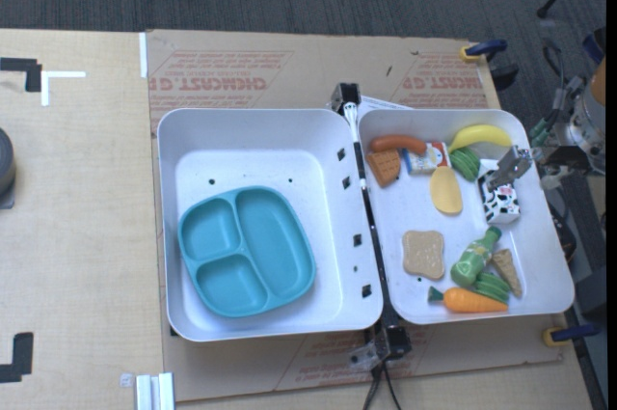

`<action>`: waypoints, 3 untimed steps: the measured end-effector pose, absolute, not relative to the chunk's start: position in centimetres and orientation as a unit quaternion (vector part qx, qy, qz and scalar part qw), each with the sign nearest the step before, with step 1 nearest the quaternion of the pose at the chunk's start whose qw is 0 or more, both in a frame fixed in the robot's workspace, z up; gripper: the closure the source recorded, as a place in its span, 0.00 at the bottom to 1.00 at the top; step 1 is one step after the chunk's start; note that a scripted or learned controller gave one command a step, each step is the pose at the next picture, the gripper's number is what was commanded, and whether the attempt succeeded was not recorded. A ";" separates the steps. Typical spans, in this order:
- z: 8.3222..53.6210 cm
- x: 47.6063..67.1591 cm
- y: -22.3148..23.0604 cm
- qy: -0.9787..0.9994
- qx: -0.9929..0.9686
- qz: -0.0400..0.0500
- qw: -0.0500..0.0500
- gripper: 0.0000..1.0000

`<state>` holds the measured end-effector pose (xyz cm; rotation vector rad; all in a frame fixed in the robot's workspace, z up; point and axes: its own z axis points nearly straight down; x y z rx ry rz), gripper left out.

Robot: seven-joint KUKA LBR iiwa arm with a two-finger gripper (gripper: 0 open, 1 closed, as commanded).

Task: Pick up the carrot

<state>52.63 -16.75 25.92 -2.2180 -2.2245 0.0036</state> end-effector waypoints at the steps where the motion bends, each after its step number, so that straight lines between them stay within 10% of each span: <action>1: 18.6 49.0 -11.4 -0.793 -0.609 0.000 0.001 0.00; 3: 9.2 47.9 -12.8 -0.860 -0.510 0.000 -0.001 0.00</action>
